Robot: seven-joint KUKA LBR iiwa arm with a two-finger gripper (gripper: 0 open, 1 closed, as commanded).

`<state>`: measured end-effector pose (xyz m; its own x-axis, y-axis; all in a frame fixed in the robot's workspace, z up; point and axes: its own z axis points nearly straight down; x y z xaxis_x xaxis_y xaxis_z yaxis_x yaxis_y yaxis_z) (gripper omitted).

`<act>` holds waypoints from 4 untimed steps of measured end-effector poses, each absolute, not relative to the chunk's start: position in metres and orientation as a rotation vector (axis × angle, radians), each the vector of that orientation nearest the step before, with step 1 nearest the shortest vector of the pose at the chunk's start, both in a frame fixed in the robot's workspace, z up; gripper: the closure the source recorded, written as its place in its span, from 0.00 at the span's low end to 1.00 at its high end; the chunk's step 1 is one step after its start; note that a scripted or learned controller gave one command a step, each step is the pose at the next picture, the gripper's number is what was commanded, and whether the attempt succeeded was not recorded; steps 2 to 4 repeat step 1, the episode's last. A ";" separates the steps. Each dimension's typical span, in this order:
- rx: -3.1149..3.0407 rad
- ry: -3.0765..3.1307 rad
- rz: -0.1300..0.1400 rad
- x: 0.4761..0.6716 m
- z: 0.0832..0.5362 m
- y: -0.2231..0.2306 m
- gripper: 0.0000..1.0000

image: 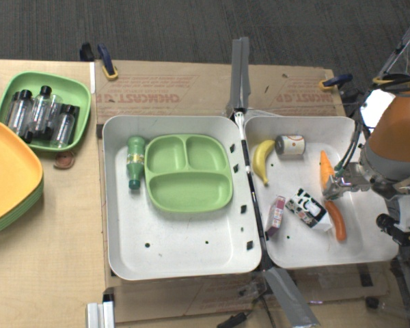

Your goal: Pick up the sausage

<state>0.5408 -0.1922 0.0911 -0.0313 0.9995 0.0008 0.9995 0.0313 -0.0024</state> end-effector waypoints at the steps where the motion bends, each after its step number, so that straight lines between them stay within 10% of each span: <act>1: -2.188 -2.254 0.002 0.603 0.150 -0.161 1.00; 4: -2.188 -2.254 0.002 0.603 0.150 -0.161 1.00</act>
